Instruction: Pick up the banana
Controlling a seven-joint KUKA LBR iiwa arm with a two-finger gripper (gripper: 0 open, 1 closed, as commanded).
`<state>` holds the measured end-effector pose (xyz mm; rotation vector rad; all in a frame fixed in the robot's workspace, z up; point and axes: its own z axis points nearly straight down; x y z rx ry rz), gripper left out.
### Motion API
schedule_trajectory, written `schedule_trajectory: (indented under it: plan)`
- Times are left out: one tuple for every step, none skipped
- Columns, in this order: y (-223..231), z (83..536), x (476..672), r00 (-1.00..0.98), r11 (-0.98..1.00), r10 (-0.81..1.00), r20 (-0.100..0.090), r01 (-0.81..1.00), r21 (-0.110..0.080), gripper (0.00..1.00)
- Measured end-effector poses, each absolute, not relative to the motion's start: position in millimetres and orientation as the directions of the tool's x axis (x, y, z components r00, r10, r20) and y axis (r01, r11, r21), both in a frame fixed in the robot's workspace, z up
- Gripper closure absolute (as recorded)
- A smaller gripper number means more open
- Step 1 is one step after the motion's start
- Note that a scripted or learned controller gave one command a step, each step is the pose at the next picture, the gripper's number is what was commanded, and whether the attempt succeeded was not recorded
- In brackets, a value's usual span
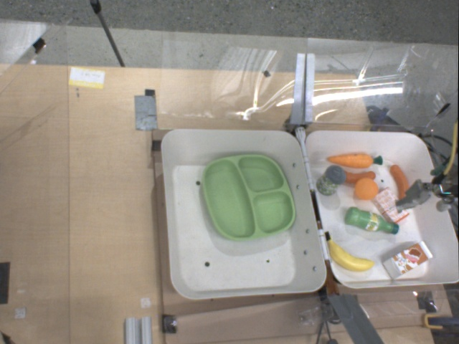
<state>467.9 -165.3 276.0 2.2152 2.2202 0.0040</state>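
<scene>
Banana point(349, 257) lies untouched in right bin point(430, 274); gripper point(424, 192) near the edge, finger state indeterminable; pickup not started.

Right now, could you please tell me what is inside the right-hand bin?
The right bin holds a banana, carrot, orange, green bottle, small can and carton. Its right edge is cut off.

Divided plate point(249, 196) in the left bin point(179, 264) — banana point(349, 258) in the right bin point(423, 153), near its front-left corner

Slanted overhead view of both bins point(237, 282)
</scene>
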Motion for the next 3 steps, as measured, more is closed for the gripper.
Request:
schedule_trajectory:
  plan:
    - [-158,175,460.3,0.218,-0.218,0.976,0.000,0.976,0.003,0.00]
    - [-115,211,461.9,0.551,-0.551,0.834,0.002,0.834,0.004,0.00]
    - [-87,190,461.1,0.855,-0.855,0.518,0.002,0.518,0.000,0.00]
